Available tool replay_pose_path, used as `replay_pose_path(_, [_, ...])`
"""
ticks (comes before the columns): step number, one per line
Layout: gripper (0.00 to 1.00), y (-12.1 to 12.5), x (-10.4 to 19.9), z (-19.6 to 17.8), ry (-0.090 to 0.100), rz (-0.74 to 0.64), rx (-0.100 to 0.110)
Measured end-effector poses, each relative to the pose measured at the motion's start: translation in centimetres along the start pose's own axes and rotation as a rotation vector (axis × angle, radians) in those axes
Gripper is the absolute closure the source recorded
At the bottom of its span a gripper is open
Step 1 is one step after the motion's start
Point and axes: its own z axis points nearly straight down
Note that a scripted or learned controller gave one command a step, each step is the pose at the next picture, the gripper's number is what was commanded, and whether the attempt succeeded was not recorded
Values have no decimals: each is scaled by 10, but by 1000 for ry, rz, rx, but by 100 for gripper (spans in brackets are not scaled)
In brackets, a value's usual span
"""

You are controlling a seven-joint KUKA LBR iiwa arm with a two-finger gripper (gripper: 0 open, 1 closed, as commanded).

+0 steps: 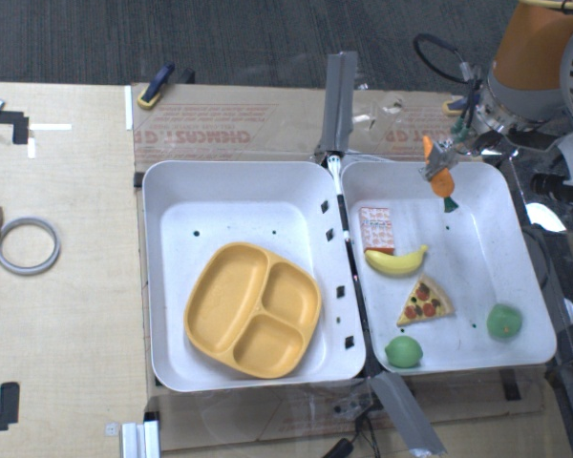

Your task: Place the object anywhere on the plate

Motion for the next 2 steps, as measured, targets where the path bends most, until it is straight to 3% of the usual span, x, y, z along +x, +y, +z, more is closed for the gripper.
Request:
replay_pose_path(1, [0, 0, 0, 0, 0, 0, 0])
replay_pose_path(2, [0, 34, 81, 31, 2, -195, 3])
